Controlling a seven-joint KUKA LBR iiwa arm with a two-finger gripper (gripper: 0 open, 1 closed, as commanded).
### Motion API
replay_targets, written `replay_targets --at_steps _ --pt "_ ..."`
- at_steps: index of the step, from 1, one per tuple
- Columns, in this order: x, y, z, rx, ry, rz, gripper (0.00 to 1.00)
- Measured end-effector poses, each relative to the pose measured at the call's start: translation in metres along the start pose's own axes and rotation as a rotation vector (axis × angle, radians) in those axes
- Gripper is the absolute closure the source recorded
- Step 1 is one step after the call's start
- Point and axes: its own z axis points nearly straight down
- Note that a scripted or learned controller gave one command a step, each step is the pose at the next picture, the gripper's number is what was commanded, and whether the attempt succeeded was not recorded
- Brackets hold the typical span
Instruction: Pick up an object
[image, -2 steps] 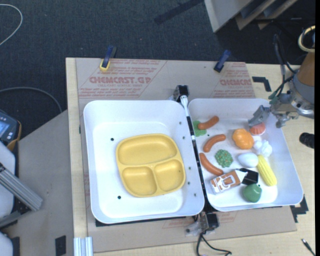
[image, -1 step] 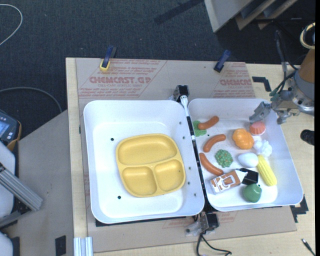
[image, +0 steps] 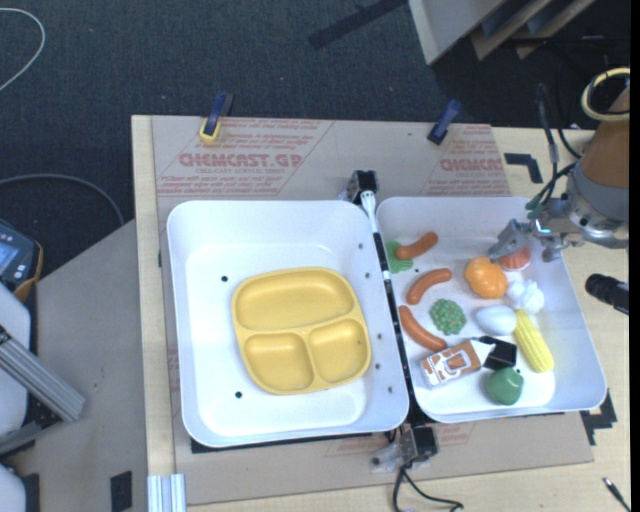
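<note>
The claw (image: 527, 238) hangs over the right bin's (image: 590, 385) far corner, just above a reddish piece (image: 515, 260) beside the orange (image: 486, 278). Whether it grips anything I cannot tell. Things crowd there; it could nudge the orange or catch the rim.

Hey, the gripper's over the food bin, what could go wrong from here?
1. The right bin is crowded: orange, egg and corn lie close together, so the gripper may nudge neighbours instead of grabbing one.
2. The gripper sits near the bin's far edge and might clip the rim.
3. Round pieces like the orange could roll or slip out.
</note>
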Motion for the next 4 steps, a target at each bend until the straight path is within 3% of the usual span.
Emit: replay_targets --at_steps 1,2,4 --pt "0.002 0.001 0.052 -0.002 0.002 -0.001 0.00" --pt "0.001 0.002 0.039 -0.007 -0.002 -0.002 1.00" --pt "-0.001 0.012 -0.061 -0.015 -0.005 -0.002 1.00"
